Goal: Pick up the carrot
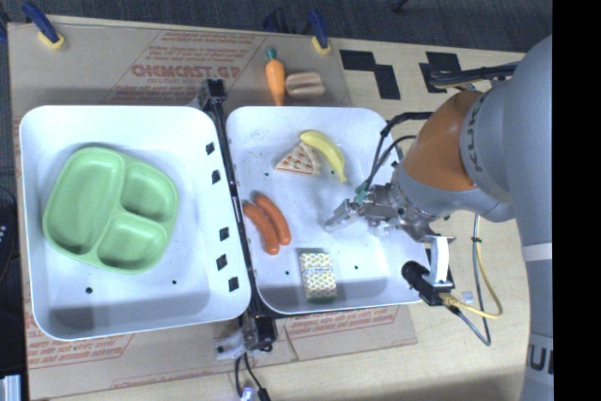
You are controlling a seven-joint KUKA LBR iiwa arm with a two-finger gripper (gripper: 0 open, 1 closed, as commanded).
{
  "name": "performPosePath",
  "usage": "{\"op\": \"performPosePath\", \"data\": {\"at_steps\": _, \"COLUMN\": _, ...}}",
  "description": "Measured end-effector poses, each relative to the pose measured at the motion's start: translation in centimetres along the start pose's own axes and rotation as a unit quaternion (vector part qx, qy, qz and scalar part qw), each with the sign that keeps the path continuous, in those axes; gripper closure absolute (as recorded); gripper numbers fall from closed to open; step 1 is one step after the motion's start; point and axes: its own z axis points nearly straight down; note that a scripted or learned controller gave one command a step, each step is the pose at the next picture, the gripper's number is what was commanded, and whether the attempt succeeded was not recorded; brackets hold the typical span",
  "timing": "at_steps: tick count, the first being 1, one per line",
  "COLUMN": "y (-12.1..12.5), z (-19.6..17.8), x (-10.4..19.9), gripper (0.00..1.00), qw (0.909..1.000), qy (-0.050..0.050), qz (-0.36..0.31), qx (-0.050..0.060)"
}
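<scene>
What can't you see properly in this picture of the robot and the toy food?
- The tool in the camera view: too small and blurred to tell how its tips stand.
- The arm: its far part is cut off by the right edge.
- The floor of the right bin under the wrist: hidden by the arm.
- The print on the small packet: too small to read.
- The carrot sits outside the bins; its fine detail is blurred.

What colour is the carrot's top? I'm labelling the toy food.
Green, above an orange body; the carrot lies on the bench behind the right bin in the camera view.
</scene>
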Motion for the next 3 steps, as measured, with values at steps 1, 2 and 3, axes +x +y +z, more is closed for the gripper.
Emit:
{"op": "performPosePath", "data": {"at_steps": 1, "y": 6.4, "z": -10.3, "x": 6.1, "gripper": 0.0, "qw": 1.0, "qy": 0.0, "qz": -0.004, "qx": -0.002}}
{"op": "performPosePath", "data": {"at_steps": 2, "y": 2.8, "z": 0.2, "x": 11.6, "gripper": 0.0, "qw": 0.9998, "qy": 0.0, "qz": 0.02, "qx": 0.001}}
{"op": "performPosePath", "data": {"at_steps": 3, "y": 7.7, "z": -13.5, "x": 17.5, "gripper": 0.0, "qw": 0.9979, "qy": 0.0, "qz": 0.065, "qx": -0.001}}
